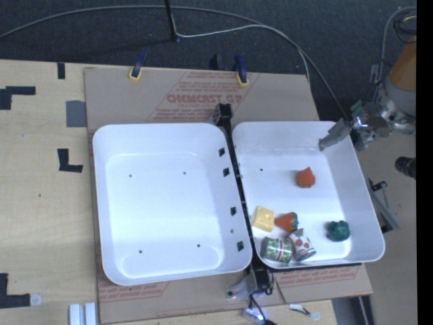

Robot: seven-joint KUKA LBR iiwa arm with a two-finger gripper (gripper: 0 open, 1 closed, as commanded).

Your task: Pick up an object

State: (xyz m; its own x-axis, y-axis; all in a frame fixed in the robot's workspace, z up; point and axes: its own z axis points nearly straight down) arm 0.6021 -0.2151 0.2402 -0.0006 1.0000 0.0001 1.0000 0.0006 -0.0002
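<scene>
Orange lump (pixel 306 177) lying mid right bin (pixel 284 135), apart from yellow block (pixel 263 219), green can (pixel 277 250), teal toy (pixel 337 231). Gripper (pixel 336 138) over far rim; grip state unclear.

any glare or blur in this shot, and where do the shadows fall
Camera view: soft overall, so the print on the small can is unreadable; the white bins look bright but not washed out, with only faint shading along their inner walls; the gripper at the right bin's rim is somewhat blurred; the orange lump casts hardly any shadow.
</scene>
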